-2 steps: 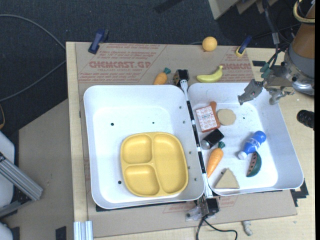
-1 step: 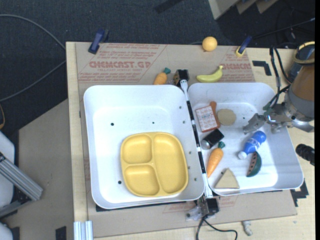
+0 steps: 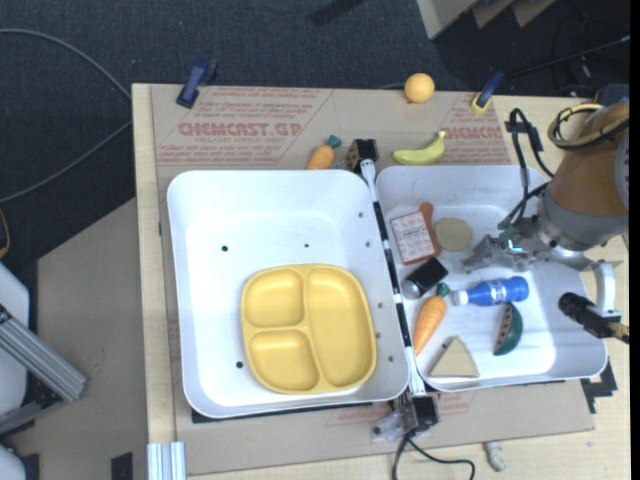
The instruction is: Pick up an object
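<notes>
Wedge (image 3: 455, 359), carrot (image 3: 430, 320), blue bottle (image 3: 493, 292) crowded left of gripper (image 3: 497, 249), jaw state indeterminate: risk of a glancing, empty grasp.

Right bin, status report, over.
Gripper low in right bin, nothing seen held. Blue bottle just below it. Round cracker, black block crowd alongside.

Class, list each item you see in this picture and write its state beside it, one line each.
Yellow divided plate: flat in the left bin, upright.
Blue bottle: lying on its side in the right bin.
Carrot: lying, leafy end up the picture.
Watermelon slice: lying flat.
Banana: on the bench, behind the bins.
Pincer: low over the right bin.
</notes>
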